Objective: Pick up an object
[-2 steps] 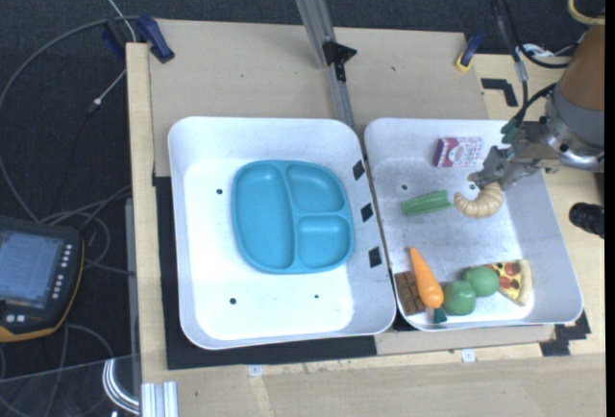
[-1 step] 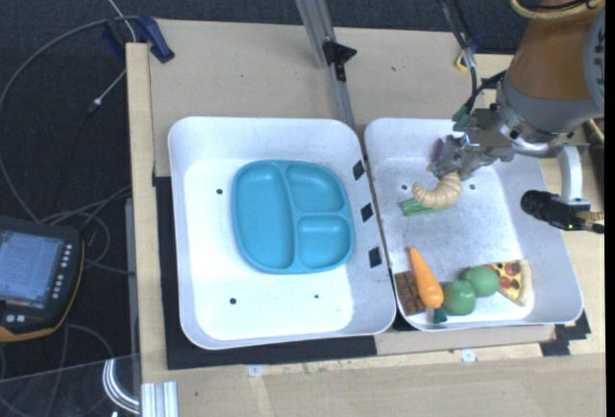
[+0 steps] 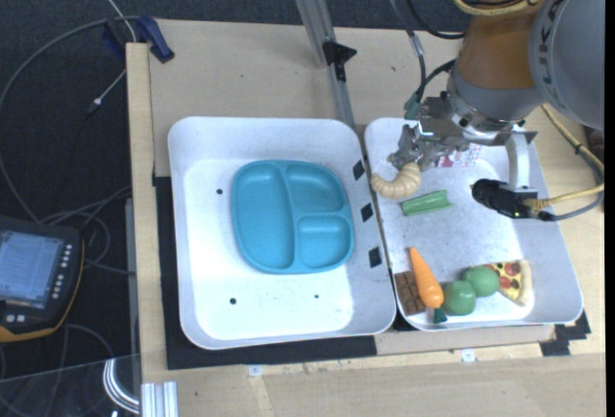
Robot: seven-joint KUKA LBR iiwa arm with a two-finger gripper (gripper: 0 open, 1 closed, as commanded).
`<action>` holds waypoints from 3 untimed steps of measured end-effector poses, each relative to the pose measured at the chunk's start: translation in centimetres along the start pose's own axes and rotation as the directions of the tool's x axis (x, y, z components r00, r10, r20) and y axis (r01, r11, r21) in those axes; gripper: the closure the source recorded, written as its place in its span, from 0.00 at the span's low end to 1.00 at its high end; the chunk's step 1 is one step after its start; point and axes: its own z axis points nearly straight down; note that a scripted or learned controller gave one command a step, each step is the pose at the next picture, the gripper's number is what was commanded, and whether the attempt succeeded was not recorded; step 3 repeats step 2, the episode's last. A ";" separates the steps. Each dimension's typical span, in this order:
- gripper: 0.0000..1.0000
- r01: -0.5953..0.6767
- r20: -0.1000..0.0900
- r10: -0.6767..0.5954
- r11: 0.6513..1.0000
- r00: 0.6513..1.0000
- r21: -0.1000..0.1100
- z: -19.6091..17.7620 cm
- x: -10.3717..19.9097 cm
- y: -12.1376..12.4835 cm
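Gripper (image 3: 411,154) low over the right bin (image 3: 553,223), fingers closed on the upper end of a curved tan croissant (image 3: 398,182) trailing down-left from the grip. Just below-right, a green pod (image 3: 425,204) lying nearly crosswise. Well left, a blue divided plate (image 3: 291,215) in the left bin (image 3: 197,213).

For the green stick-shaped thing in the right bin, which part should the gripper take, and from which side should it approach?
Probably the middle of the green stick, from straight above. It lies flat and nearly level across the view on the right bin, so the fingers should close across its narrow width. The beige curved piece sits close to its left end, with the gripper just above it, so a grip nearer the right half looks safer.
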 end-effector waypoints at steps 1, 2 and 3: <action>1.00 0.001 -0.002 -0.001 1.000 1.000 0.000 -0.6 6.3 0.6; 1.00 0.000 -0.001 0.000 1.000 1.000 0.000 -1.4 12.3 1.8; 1.00 0.000 -0.001 0.000 1.000 1.000 0.000 -1.4 12.3 1.8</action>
